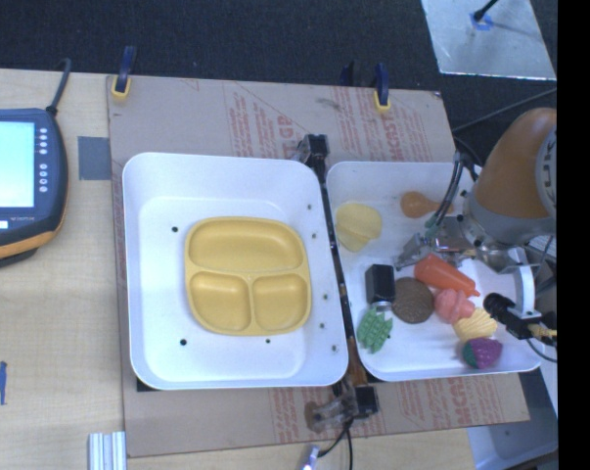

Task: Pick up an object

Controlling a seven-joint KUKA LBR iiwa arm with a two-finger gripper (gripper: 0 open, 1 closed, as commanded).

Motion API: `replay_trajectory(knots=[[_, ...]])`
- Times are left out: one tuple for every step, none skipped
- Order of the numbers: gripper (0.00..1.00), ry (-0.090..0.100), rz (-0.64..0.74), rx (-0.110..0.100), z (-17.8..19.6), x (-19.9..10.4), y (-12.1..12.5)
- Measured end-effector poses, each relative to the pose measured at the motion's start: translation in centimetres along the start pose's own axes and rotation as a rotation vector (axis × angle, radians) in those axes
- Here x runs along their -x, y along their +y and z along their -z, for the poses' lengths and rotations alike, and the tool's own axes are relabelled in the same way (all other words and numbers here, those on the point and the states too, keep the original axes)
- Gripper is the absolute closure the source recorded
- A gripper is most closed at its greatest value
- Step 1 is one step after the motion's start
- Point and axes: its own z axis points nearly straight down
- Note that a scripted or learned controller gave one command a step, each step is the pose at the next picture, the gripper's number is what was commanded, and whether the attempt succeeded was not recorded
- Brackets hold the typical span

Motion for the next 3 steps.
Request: replay_trajectory(knots=[[1.0,-0.001,0.003,-0.001,1.0,0.1,0.0],[0.0,-0.002,0.003,-0.001,1.0,0.1,0.0],[0.0,0.001,-0.001,0.002,0.1,-2.3,6.4]])
